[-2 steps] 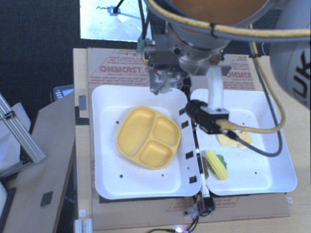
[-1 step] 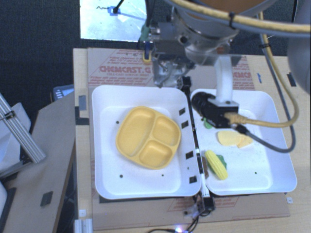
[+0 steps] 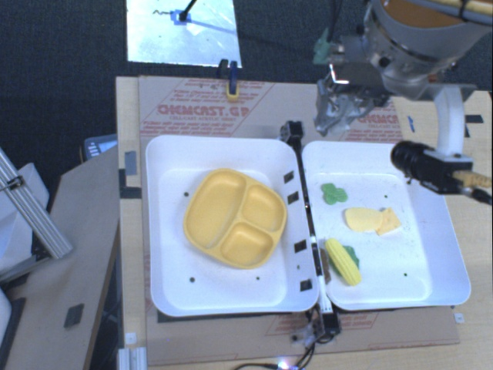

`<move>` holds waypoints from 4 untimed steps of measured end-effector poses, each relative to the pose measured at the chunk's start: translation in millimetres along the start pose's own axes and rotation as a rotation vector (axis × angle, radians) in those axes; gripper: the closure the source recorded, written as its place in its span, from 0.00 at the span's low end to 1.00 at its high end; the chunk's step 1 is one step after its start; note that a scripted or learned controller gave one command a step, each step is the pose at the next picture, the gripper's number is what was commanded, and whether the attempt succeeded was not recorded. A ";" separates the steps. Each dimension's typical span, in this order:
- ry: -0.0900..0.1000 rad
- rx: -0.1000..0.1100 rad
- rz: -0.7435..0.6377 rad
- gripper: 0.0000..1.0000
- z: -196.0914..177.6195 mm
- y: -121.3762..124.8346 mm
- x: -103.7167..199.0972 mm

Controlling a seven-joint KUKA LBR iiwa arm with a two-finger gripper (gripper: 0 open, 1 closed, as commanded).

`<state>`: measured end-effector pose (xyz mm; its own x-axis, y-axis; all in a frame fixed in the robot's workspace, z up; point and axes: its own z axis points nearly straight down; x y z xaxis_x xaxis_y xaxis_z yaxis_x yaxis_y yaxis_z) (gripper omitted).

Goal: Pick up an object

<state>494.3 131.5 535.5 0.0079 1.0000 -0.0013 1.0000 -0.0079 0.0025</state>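
Observation:
The right bin [image 3: 439, 284] holds a small green leafy piece [image 3: 333, 193], a pale yellow wedge-shaped piece [image 3: 370, 220] and a yellow corn cob [image 3: 343, 261] with a bit of green beside it. My gripper [image 3: 337, 116] hangs above the far left corner of the right bin, well above the objects, and I see nothing between its fingers. In the left bin [image 3: 166, 284] lies a yellow divided plate [image 3: 234, 217].
A black clamp strip [image 3: 304, 214] runs between the two bins. A black cylindrical fixture [image 3: 422, 165] juts over the right bin's far right edge. A shiny square panel [image 3: 183, 20] lies beyond the bench at the back left.

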 end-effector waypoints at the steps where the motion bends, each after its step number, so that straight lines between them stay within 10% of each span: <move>1: -0.002 0.014 -0.014 1.00 180.9 14.8 45.3; 2: 0.003 -0.002 -0.012 1.00 137.2 -8.7 38.6; 3: 0.004 -0.007 -0.014 1.00 107.3 77.8 91.0; 4: 0.005 -0.002 -0.016 1.00 57.5 25.7 104.4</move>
